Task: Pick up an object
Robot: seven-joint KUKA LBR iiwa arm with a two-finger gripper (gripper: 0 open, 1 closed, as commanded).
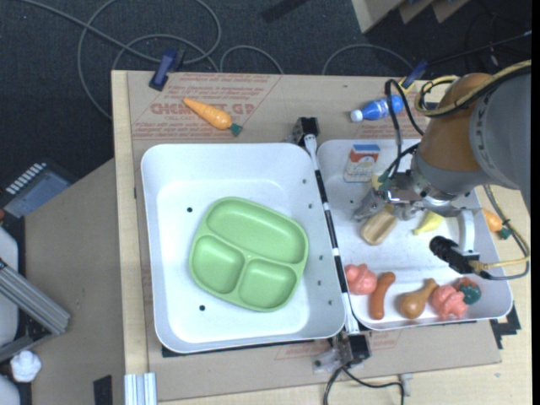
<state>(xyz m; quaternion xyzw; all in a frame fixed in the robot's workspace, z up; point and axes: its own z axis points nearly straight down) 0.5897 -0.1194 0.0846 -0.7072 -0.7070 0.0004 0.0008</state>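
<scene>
Here, the tool [390, 202] hung low over the far part of the right bin [499, 304], just above a tan, rounded, bread-like piece [377, 226]; whether it was spread or pinching could not be told. Near the bin's front lay a pink lump [360, 278], an orange sausage [382, 294] and a brown drumstick [418, 300]. The left bin [169, 184] held a green divided plate [248, 253].
</scene>
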